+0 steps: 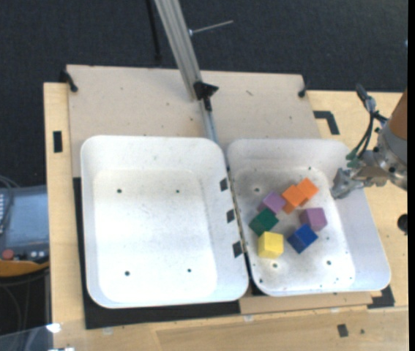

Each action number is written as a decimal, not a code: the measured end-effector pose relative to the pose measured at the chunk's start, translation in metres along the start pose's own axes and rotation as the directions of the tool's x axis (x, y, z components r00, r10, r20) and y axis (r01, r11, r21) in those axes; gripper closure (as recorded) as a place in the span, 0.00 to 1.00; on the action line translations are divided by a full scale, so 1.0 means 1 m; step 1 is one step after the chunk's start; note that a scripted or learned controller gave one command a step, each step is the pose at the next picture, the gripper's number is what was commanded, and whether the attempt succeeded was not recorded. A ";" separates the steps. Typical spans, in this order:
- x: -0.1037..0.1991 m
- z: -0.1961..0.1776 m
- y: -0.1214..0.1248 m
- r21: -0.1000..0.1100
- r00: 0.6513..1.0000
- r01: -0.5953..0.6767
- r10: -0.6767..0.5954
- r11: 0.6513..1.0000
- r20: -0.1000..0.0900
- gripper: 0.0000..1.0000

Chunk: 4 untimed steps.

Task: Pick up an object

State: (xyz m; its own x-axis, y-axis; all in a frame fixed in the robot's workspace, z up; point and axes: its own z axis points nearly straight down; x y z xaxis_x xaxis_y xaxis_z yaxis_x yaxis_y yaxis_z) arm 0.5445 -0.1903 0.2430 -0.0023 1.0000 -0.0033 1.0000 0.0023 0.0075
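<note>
Pincer (341, 183) of the grey arm sits at the right rim of the right-hand shallow white plastic bin (364, 251), low over the bin's edge and just right of the cluster of small blocks; whether it is spread or pressed together I cannot tell, since it reads as a grey blur from above, and nothing can be made out between its tips. Six small blocks lie huddled in the middle of that bin: an orange block (300, 193) nearest the pincer, a pale purple block (274, 202) touching it on the left, a dark green block (264, 220) below that, a yellow cube (270, 244) at the bottom of the group, a blue cube (303, 238) beside it and a second purple cube (313, 217) on the right. The left-hand shallow white plastic bin (156, 218) lies alongside on the wooden bench (266, 93). My reading is that the task is at the approach step: no block is lifted, all rest on the bin floor, and the pincer is off to the side of them, apart from the nearest. The next move seems to call for shifting left over one block, most likely the orange block or the purple cube on the cluster's near side, lining up so the neighbours do not block the descent, then dropping and closing. Crowding is the main difficulty, since the blocks touch or nearly touch one another
</note>
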 end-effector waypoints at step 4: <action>0.204 0.001 0.081 0.005 1.000 0.004 -0.004 1.000 -0.003 1.00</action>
State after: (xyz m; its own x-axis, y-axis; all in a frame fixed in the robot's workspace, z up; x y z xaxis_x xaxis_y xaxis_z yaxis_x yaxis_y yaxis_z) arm 0.6254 0.0140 0.2415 -0.0060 1.0000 -0.0003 1.0000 0.0060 0.0025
